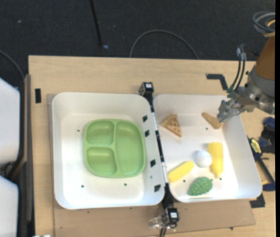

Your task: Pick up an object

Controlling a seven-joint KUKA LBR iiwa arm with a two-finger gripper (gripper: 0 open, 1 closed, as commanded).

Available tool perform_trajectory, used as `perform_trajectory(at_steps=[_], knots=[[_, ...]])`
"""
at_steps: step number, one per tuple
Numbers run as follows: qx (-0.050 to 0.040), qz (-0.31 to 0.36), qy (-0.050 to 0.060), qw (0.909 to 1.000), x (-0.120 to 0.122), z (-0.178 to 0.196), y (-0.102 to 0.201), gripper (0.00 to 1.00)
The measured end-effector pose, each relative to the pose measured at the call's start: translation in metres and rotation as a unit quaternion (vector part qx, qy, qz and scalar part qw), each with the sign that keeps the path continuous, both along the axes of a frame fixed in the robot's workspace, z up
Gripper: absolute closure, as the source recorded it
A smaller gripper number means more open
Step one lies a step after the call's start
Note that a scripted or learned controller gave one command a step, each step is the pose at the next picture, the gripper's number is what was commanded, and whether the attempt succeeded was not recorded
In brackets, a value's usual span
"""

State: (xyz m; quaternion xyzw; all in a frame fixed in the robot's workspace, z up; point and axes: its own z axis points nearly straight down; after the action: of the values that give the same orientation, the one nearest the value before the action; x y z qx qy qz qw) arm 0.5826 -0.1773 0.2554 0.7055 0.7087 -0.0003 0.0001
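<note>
The right bin (pixel 238 181) holds several toy foods. A tan wedge (pixel 172 125) lies near its left wall, and a small tan cracker piece (pixel 211 120) lies at the back right. A white ball (pixel 203 157) rests between a yellow corn cob (pixel 216 158) and a yellow banana-like piece (pixel 180 172). A green bumpy piece (pixel 200 186) sits by the front wall. My gripper (pixel 227 111) hangs over the back right of this bin, just right of the cracker piece and close to it.
The left bin (pixel 66 181) holds a green divided plate (pixel 114 147). A black clamp (pixel 146 88) sits at the back of the wall between the bins and another (pixel 168 215) at its front. Blue and yellow tools (pixel 265 142) lie right of the right bin.
</note>
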Motion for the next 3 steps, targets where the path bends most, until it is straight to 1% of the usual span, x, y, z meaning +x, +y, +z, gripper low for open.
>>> perform_trajectory(at_steps=[1, 2, 3], knots=[[0.0005, 0.001, -0.001, 1.0, -0.011, 0.008, 0.047, 1.0], [0.0, 0.0, 0.0, 1.0, -0.029, -0.002, 0.098, 1.0], [0.0012, 0.002, -0.001, 1.0, -0.043, 0.006, 0.152, 1.0]])
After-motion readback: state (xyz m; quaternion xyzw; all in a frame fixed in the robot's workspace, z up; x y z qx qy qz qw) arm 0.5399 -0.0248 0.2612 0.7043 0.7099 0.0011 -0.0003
